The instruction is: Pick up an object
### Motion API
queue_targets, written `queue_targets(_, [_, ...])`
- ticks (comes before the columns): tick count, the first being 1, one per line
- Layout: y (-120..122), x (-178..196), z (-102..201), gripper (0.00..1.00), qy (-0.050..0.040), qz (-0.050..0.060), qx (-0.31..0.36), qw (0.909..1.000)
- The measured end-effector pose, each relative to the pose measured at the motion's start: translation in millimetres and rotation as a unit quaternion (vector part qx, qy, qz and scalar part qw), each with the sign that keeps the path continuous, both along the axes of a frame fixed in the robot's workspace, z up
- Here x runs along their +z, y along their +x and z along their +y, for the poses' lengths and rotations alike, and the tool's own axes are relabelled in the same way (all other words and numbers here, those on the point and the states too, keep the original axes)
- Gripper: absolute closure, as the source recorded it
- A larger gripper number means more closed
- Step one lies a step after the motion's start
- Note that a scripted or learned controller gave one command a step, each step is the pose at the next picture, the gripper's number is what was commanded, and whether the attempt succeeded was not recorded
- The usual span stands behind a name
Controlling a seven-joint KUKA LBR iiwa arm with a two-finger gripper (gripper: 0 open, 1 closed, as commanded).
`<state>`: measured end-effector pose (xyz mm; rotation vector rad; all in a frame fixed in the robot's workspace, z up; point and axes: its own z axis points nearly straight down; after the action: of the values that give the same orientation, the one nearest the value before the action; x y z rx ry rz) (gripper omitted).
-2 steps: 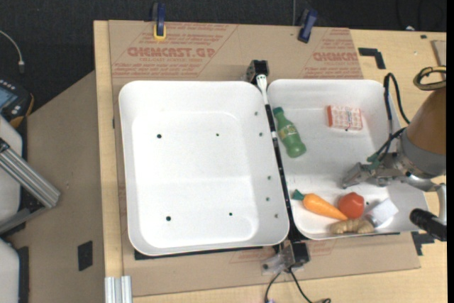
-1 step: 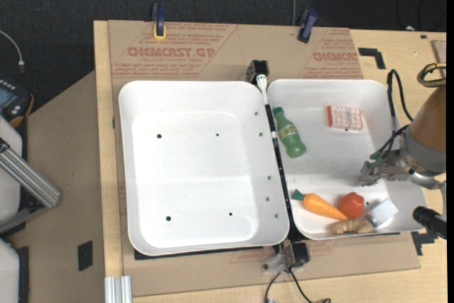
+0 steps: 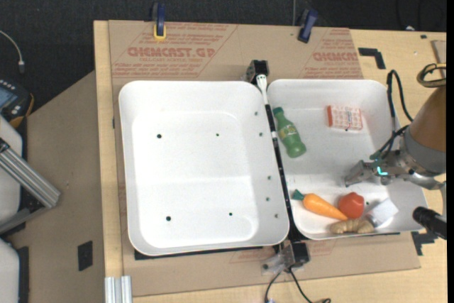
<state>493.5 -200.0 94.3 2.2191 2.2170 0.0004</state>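
Observation:
My gripper [image 3: 360,172] hangs over the right part of the right bin [image 3: 312,92], reaching in from the right with its fingers open and nothing between them. Just below it lies a red tomato-like object [image 3: 352,204]. An orange carrot [image 3: 320,206] lies to the left of that, with a beige ginger root [image 3: 352,226] and a small white piece [image 3: 384,212] near the bin's front edge. A green bottle [image 3: 289,132] lies by the bin's left wall. A red-and-white packet [image 3: 345,117] lies toward the back.
The left bin [image 3: 142,103] sits beside the right one, their walls touching along the middle. Both rest on a cardboard sheet [image 3: 206,46] held by blue clamps [image 3: 159,19] at the back. A black cable [image 3: 394,99] runs along the right bin's edge.

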Motion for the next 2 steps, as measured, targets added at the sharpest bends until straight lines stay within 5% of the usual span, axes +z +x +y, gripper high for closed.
queue_targets(1, [0.5,10.4,-0.4,1.00,-0.0011,-0.002,0.000,1.0000])
queue_targets(2, [0.2,9.8,-0.2,0.00,-0.0008,-0.001,0.000,1.0000])
